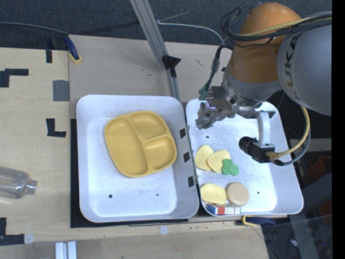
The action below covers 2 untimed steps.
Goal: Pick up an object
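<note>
**Gripper over right bin, nothing picked yet**

Your gripper (207, 117) hangs above the far left part of the right bin (285, 190). Whether it is open or closed, you cannot tell from this angle. The candidates lie nearer the camera: yellow chips (212, 159), a green piece (230, 168) touching them, a yellow round (213, 193) beside a tan round (237, 193). The left bin (86, 144) holds a yellow tray (140, 143). Judged step: approach, before descent. Next you need to shift toward the chips, then lower squarely over one piece.
</note>
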Available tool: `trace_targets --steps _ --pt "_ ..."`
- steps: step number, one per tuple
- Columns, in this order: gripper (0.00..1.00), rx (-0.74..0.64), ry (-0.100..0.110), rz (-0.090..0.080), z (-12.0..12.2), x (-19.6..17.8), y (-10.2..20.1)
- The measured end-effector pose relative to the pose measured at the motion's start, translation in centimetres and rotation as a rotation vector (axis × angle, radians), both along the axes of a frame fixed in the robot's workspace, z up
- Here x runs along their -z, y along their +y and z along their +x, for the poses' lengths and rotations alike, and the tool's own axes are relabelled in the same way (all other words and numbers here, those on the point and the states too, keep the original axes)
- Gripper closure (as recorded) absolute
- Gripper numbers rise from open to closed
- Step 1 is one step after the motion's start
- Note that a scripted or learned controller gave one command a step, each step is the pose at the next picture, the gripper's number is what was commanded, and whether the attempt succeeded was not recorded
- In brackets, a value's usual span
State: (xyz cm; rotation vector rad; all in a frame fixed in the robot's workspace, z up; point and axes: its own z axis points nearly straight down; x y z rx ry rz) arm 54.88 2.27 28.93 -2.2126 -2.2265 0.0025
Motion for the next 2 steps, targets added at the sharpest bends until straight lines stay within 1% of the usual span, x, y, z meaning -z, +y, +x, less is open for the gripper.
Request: trace_targets --steps 1,2 --pt "1.00 0.005 0.008 -0.001 -2.6 10.2 2.4" --pt "1.00 0.009 -0.007 -0.002 -5.6 2.4 -2.8"
